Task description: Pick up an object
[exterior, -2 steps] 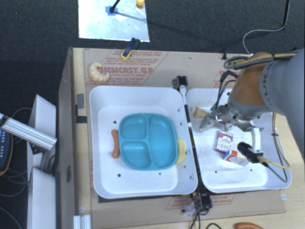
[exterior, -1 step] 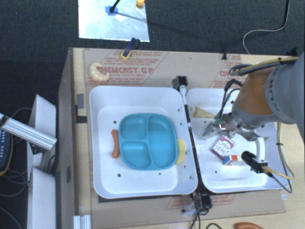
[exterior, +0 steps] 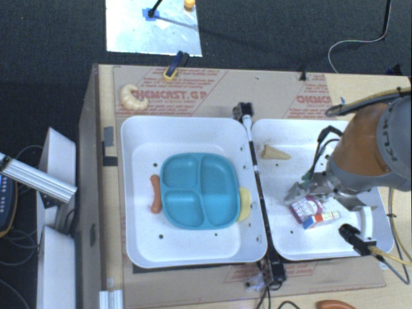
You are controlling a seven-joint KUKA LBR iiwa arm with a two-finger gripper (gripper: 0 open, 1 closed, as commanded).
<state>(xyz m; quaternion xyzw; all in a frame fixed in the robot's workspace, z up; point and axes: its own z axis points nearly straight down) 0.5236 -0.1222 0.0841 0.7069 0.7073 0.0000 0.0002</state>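
Observation:
In the right bin (exterior: 283,131) a small box (exterior: 313,212), printed white, purple and red, lies flat near the middle. My gripper (exterior: 304,189) hangs right over the box's upper left edge, at the end of the grey and orange arm reaching in from the right. Whether it touches the box cannot be told. A tan wedge (exterior: 275,152) lies apart at the bin's upper left. In the left bin (exterior: 138,140) a blue divided plate (exterior: 198,190) sits in the middle, with an orange sausage (exterior: 155,194) to its left and a yellow piece (exterior: 245,203) peeking out at its right edge.
A black divider rail (exterior: 256,179) runs between the two bins. A pale curled object (exterior: 133,96) and a yellow and blue tool (exterior: 174,65) lie on the cardboard behind the left bin. Cables trail at the bench's right.

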